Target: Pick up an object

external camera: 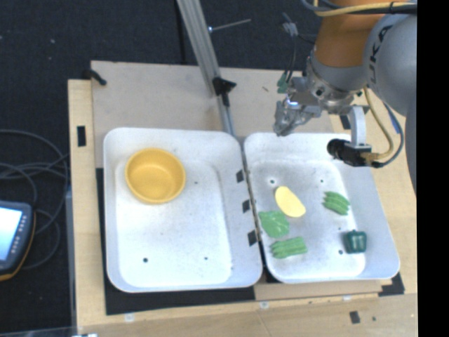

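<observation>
Camera view looks down on two white bins on the surface, and the hand [287, 121] hangs over the far edge of the right bin [382, 258]; I can't tell whether it is released or clenched, as its tip is small and blurred against the bin rim. Nothing shows in its grasp.

The likeliest thing to pick is the yellow piece [289, 202] lying near the middle of the right bin, with a leafy green piece [273, 223] just beside it on the near left. It looks like light, smooth plastic toy food, probably stiff and a bit slippery; I'd take it across its narrow width.

Other choices are the ridged green piece [289, 247], the small green piece [336, 202] and the dark green block [355, 241]. A yellow bowl [155, 175] sits in the left bin [175, 272].

What these toys actually represent is hard to make out.
</observation>
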Available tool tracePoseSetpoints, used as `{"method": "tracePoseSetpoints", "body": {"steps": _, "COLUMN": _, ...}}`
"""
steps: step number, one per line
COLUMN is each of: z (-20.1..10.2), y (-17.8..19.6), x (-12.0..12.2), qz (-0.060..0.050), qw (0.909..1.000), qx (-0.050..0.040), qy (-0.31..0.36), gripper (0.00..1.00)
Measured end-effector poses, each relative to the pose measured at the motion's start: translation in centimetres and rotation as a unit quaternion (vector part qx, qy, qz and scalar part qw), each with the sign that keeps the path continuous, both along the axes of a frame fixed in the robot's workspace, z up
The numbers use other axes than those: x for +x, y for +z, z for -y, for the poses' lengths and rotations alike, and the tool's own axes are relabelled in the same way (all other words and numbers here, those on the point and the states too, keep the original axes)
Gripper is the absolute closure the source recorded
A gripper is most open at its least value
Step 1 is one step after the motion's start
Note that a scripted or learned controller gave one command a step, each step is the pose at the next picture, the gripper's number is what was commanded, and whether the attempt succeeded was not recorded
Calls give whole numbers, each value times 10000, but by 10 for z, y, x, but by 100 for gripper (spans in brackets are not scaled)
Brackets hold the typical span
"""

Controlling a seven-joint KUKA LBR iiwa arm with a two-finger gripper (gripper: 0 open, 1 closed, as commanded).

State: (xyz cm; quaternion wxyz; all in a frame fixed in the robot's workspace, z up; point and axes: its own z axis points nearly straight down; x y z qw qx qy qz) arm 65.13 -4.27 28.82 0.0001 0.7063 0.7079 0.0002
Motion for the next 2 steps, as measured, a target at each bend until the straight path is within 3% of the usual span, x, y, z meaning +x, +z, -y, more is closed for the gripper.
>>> {"method": "tracePoseSetpoints", "body": {"steps": 2, "z": -114, "y": -19, "x": -12, "qz": -5, "qw": 10000, "qx": 3, "qy": 10, "gripper": 100}}
